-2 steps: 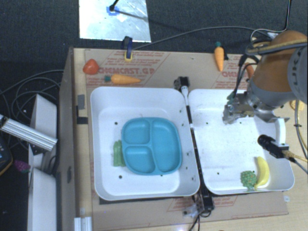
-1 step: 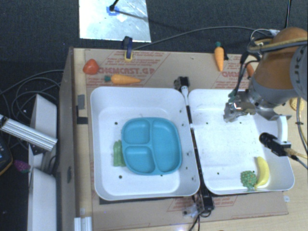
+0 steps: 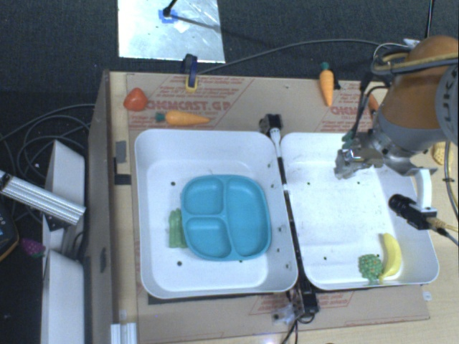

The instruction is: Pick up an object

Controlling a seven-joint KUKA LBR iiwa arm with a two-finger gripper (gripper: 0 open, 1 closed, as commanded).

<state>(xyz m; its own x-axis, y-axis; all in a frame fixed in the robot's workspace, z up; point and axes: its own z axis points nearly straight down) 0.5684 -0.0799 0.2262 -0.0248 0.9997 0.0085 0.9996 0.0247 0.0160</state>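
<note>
One grey arm [image 3: 419, 102] bent over the right bin [image 3: 315, 264], gripper [image 3: 349, 163] well above the banana [image 3: 391, 255], finger state unclear.

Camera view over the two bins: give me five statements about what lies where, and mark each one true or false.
1. The blue divided plate lies in the left bin. True.
2. The banana lies in the left bin. False: it lies in the right bin, near its front right corner.
3. The green broccoli piece sits right beside the banana. True.
4. The gripper is over the blue divided plate. False: it is over the back part of the right bin.
5. Both carrots lie inside the bins. False: one carrot and the other carrot lie on the board behind the bins.
</note>
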